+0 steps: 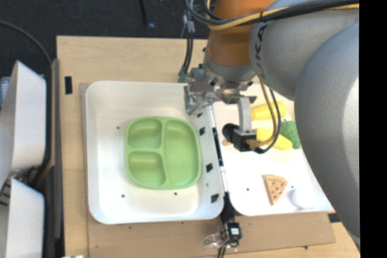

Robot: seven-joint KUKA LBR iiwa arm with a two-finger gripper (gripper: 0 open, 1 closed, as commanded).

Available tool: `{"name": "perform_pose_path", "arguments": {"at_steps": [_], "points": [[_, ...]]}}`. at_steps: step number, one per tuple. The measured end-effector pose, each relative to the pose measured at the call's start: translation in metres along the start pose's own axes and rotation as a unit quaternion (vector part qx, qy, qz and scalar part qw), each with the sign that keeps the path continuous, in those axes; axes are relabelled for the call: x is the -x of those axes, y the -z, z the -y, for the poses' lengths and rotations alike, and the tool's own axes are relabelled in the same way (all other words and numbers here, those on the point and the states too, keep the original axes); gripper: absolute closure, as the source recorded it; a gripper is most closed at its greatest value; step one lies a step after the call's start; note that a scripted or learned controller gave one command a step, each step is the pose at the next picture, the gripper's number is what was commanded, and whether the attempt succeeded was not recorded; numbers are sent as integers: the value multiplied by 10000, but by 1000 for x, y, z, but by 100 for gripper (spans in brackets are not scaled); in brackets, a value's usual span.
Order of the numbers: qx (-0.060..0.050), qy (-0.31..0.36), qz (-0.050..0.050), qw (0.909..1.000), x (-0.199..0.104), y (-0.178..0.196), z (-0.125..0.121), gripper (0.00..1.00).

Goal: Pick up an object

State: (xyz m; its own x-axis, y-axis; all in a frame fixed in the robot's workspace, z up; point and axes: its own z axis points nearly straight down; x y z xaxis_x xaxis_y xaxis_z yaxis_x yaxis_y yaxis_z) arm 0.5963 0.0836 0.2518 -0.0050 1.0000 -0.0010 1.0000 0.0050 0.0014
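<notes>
The bench (72, 51) is pale brown wood, and the floor around it is dark carpet. On the bench I see two shallow white bins, side by side and touching.

The left white bin (97, 130) holds a light green plastic plate with three sections (163, 151). The plate lies flat near the middle of that bin, a bit toward the right wall.

The right white bin (254, 196) holds the small things. A yellow toy with a green leafy end (269, 115) lies near the back, partly under the arm. A small orange and yellow toy pizza slice (275, 187) lies near the front. Just beside it, to the right, is a small round white thing (299, 197) that I cannot name.

The big grey arm (314, 51) comes in from the right, and its orange band (242, 9) sits above the wrist. The end effector (199, 99) hangs over the back part of the wall between the two bins. The wrist hides most of it, so I cannot tell how far open it is. I see nothing held in it.
</notes>
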Motion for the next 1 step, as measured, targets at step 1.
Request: {"name": "perform_pose_path", "arguments": {"at_steps": [1], "points": [[-3, -11, -2, 10000, 2, 1, 1, 0]]}}
